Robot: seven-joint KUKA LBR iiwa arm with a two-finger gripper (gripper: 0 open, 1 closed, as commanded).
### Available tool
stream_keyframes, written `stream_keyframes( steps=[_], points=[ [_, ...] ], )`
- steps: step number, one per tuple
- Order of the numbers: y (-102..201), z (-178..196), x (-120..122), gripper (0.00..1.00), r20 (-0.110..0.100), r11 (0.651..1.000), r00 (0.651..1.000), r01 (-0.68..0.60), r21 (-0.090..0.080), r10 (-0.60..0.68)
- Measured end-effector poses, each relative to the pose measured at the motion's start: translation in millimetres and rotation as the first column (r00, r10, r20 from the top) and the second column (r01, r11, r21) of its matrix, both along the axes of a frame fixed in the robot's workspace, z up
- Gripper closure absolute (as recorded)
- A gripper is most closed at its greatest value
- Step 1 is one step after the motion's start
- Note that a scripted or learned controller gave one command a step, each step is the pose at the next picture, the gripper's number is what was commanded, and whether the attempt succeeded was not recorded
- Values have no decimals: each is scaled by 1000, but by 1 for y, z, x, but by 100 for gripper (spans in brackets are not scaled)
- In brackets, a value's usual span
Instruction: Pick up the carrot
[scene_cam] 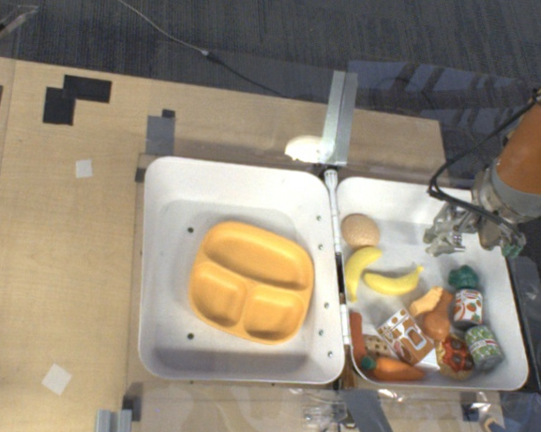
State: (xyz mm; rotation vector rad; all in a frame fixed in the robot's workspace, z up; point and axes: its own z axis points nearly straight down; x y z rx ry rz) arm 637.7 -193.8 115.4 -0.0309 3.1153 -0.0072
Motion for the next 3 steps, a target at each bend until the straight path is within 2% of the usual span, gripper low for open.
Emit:
stream_keyframes(
  steps=[1, 2, 3],
  points=[
    [-8, 100, 12, 100, -3, 999, 999, -42, -3, 42],
    [30, 66, 17, 100, -17, 999, 999, -40, 5, 40],
    [84, 49, 34, 100, -16, 1000, 999, 28, 6, -28]
  ],
)
